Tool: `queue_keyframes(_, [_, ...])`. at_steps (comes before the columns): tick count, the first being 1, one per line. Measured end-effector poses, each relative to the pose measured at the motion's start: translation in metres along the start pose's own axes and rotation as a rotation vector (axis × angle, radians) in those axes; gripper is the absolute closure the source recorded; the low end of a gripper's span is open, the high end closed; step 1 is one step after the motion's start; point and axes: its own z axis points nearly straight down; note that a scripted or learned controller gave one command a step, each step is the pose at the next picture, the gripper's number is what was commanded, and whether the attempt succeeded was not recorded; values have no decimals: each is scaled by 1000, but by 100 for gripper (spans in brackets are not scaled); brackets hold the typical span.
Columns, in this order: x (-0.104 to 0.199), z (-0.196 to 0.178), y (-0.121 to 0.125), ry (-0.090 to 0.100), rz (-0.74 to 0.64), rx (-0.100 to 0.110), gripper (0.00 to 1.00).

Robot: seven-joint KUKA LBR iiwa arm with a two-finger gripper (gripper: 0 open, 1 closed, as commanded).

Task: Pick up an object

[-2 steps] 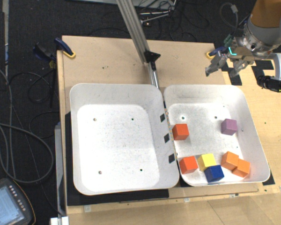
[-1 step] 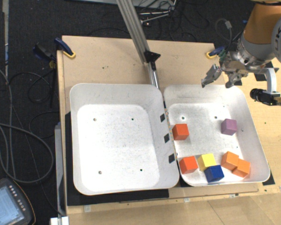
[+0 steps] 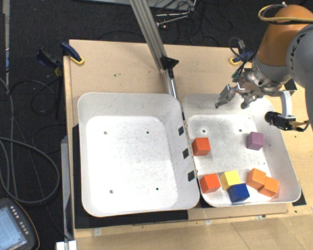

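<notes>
- Task objects: seven small solid-coloured blocks, all lying in the right-hand shallow white plastic bin (image 3: pixel 281 139); none is lifted.
- Orange cube (image 3: pixel 201 146), taken here as the landmark, sits alone near that bin's left wall, roughly midway along it.
- Purple cube (image 3: pixel 255 140) lies well to the right of the orange cube, at about the same depth, on its own.
- Second orange block (image 3: pixel 210 182) lies nearer the camera than the landmark cube, close to the bin's front-left corner.
- Yellow cube (image 3: pixel 230 179) sits just right of that second orange block; blue cube (image 3: pixel 239 192) touches the yellow one on its near-right side.
- Two more orange blocks (image 3: pixel 263 182) lie pressed together farther right, near the front-right corner.
- Two-finger gripper (image 3: pixel 233 98) hangs above the far edge of the right bin, beyond and to the right of the landmark cube, well apart from every block.
- Its fingers are spread apart with nothing between them.
- Grey arm with orange band (image 3: pixel 279 40) comes in from the right.
- Left-hand white bin (image 3: pixel 88 139) lies left of the landmark cube, the two bins' walls meeting beside it.
- Both bins rest on a tan wooden bench (image 3: pixel 120 66).
</notes>
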Motion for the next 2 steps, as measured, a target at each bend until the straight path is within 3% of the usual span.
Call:
queue_keyframes(1, [-9,51,-4,0,1,0,0])
queue_keyframes(2, [-9,37,-2,-2,1,-8,100])
